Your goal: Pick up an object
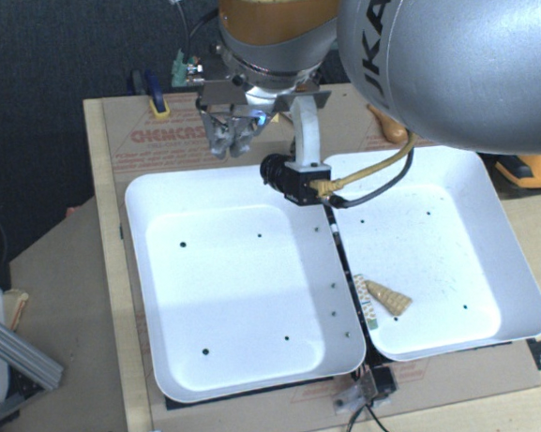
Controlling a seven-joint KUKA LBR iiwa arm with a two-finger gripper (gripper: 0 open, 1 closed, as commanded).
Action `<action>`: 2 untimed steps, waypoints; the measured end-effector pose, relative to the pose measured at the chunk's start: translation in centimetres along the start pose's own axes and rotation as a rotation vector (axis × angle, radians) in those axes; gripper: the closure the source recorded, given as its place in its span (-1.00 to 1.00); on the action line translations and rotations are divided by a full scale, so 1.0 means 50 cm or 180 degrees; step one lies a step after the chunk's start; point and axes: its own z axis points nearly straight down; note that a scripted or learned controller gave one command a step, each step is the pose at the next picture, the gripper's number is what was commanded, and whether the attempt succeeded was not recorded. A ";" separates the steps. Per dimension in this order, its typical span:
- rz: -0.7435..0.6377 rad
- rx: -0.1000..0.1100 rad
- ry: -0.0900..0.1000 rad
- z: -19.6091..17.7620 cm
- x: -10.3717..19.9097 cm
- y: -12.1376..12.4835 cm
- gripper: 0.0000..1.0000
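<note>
A tan wedge-shaped object (392, 298) lies in the right bin (461, 241), near its front left corner. Beside it, a small printed strip (364, 304) rests against the wall between the two bins. My gripper (230, 144) hangs from the orange-banded wrist over the cardboard just behind the back rim of the left bin (230, 289), far from both objects. Nothing shows in it.
A black fitting with a tan cable (296, 180) hangs over the back of the divider between the bins. The large grey arm link covers the back right. A blue and yellow clamp (156, 93) sits at the cardboard's back left edge. An orange item (390, 125) lies behind the right bin.
</note>
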 end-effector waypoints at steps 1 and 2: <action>0.0009 0.0082 -0.0031 0.184 -0.002 -0.106 1.00; -0.0006 0.0014 0.0000 -0.007 0.001 -0.202 1.00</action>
